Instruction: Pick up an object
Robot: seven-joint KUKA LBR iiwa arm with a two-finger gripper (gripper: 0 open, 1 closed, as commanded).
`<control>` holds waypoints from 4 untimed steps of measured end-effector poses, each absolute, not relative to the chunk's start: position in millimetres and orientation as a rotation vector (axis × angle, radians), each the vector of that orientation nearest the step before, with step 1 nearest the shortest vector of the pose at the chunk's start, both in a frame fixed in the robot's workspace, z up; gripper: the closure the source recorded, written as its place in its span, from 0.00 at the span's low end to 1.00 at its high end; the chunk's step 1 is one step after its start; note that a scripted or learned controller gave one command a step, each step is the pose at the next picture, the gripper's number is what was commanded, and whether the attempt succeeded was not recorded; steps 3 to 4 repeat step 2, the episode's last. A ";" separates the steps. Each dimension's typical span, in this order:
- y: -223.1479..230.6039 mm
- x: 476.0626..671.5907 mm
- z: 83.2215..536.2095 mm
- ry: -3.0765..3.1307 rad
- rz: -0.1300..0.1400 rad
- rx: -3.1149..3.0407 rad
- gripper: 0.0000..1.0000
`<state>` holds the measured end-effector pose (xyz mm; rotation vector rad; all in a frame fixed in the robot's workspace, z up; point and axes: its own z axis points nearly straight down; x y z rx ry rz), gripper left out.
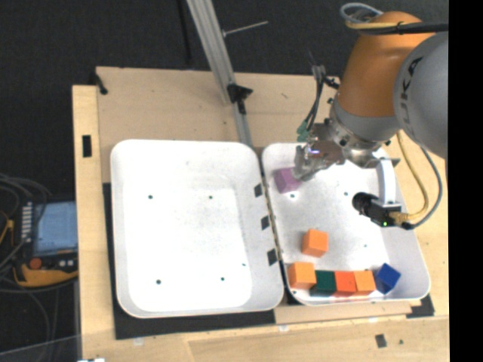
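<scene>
Purple is the colour nearest the action: a small purple block (pixel 285 179) lies at the upper left of the right bin (pixel 400 236), close to the bin's far wall and beside the divide between the two bins. The gripper (pixel 309 159) hangs just above and to the right of it, at the end of a grey arm with an orange band (pixel 377 55). From where I stand I cannot tell whether the hand is released or clenched, and I see nothing held in it.

Further down the same bin, an orange cube (pixel 315 241) sits alone near the middle. Along the near wall runs a row of blocks: an orange block (pixel 303 274), a green block (pixel 325 282), two more orange ones, and a blue block (pixel 387 277) at the right end. The left bin (pixel 128 202) is a plain white tray.

My judgement is that the purple block is the target. To do this well, the gripper should centre over the block before descending, since the wall and rim leave little room on that side. Straddling the block squarely and closing only at its level would help avoid nudging it into the corner.

No brand, label or readable writing can be made out from here.
</scene>
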<state>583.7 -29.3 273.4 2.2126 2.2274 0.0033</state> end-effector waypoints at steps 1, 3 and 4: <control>12.8 596.7 267.3 2.226 0.002 2.214 1.00; 55.9 618.3 265.7 2.226 0.003 2.214 1.00; 55.9 618.3 265.7 2.226 0.003 2.214 1.00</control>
